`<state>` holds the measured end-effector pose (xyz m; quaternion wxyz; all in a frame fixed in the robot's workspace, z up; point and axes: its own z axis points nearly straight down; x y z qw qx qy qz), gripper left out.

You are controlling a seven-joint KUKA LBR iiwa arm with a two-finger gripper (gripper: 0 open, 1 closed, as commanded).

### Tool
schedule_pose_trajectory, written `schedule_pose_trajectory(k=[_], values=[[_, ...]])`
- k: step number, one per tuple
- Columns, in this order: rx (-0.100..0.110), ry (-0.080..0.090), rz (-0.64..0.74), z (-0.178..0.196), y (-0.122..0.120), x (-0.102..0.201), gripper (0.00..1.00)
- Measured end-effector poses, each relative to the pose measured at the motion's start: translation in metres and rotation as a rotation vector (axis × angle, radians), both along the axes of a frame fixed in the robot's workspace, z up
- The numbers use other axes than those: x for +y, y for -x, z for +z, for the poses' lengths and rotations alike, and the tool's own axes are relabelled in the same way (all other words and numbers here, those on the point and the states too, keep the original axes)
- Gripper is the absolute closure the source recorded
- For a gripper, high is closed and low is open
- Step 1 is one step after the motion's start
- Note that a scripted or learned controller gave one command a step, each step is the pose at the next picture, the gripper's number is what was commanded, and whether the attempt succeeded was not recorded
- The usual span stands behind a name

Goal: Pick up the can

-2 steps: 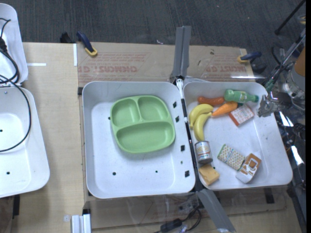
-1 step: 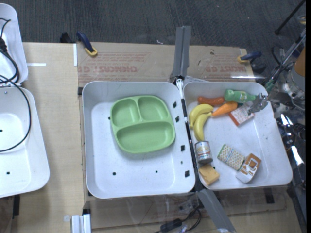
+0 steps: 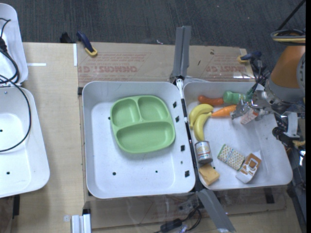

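Grey arm (image 3: 284, 81) hangs over right bin (image 3: 272, 176).

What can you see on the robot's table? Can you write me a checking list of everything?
Surface: two white bins side by side, left bin and right bin.
Job's things: can in the right bin, against its left wall, below the bananas.
Clutter: green divided plate in the left bin; carrot, patterned packet, carton and a yellow block in the right bin.
Grippers: pincer over the right bin's upper part, far from the can.
Cables: black cable at the left.
Surroundings: cardboard sheet, dark carpet.
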<state>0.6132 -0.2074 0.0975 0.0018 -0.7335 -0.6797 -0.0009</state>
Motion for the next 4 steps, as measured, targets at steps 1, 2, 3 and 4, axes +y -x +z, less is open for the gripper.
schedule_pose_trajectory(k=[1,2,3,4], values=[[0.013,0.001,-0.249,0.037,-0.035,-0.005,0.00],[-0.023,-0.003,-0.205,0.007,-0.013,0.001,0.00],[-0.026,0.000,-0.199,0.008,0.009,0.000,0.00],[-0.004,-0.006,-0.188,-0.003,0.048,0.002,0.00]])
